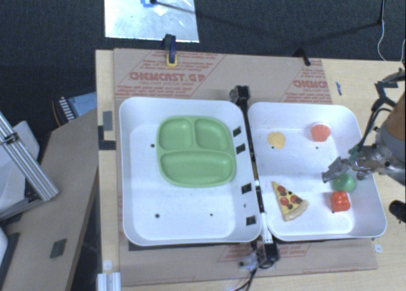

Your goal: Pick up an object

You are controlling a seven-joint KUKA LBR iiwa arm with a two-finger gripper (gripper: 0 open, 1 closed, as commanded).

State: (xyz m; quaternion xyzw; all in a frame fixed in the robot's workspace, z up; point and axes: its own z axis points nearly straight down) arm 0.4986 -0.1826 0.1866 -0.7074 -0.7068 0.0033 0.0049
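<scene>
The right bin (298, 115) holds a pizza slice (289, 200) near its front left, a yellow round piece (276, 139) toward the back, an orange-red round piece (320, 132) at the back right, a green round object (344, 183) and a red object (340, 201) at the right side. My gripper (339, 170) reaches in from the right and hangs right over the green object, its dark fingers pointing left. Part of the green object is covered by the gripper.
The left bin (139, 220) holds a green divided plate (195, 151). A black divider with clips (249, 156) runs between the two bins. The arm's grey wrist (387, 156) and cables stand over the right bin's right rim.
</scene>
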